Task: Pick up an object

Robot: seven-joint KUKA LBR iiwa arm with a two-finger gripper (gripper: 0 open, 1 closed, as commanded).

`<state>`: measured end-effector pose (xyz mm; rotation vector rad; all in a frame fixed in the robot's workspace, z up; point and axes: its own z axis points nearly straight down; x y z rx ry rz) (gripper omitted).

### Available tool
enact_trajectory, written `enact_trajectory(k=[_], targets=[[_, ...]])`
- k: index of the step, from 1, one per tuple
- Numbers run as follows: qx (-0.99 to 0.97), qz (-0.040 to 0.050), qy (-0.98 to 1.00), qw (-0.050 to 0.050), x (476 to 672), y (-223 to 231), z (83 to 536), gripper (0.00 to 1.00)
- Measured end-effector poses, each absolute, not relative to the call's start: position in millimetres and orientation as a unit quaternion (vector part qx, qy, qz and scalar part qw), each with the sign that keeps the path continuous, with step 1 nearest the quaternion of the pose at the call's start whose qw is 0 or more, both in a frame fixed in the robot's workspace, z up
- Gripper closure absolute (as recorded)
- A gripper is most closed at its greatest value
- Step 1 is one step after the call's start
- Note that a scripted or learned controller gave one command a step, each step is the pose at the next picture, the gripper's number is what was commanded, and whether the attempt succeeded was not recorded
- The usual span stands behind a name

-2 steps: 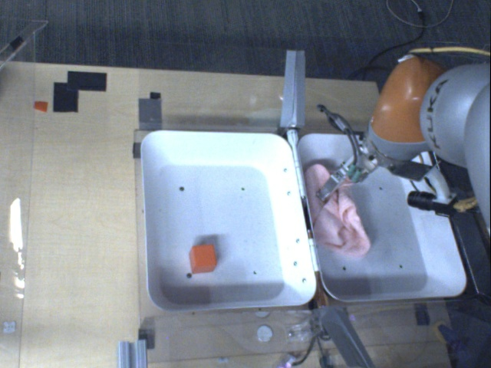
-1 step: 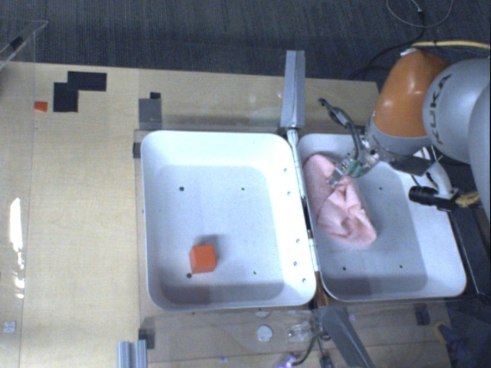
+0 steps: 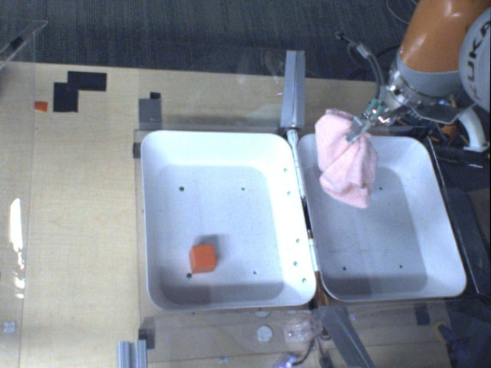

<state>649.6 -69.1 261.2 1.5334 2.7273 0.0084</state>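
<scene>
A pink cloth [image 3: 347, 159] hangs in folds over the back left part of the right bin [image 3: 430, 282], its lower end near the bin floor. My gripper [image 3: 358, 131] is at the cloth's upper right edge, shut on a pinch of the fabric, with the orange-banded arm [image 3: 441, 21] reaching in from the upper right. A small orange block [image 3: 203, 258] lies on the floor of the left bin [image 3: 165, 205], near its front, far from the gripper.
A metal divider post [image 3: 292, 90] stands at the back between the two bins. Cables [image 3: 368, 56] run along the arm near the wrist. Black markers [image 3: 77, 89] and a small orange tag [image 3: 41, 106] sit on the wooden bench at far left.
</scene>
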Motion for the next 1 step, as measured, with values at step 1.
enact_trajectory(k=[1], targets=[[0.471,0.0014,0.882,0.003,655.8,-57.9,205.4,1.00]])
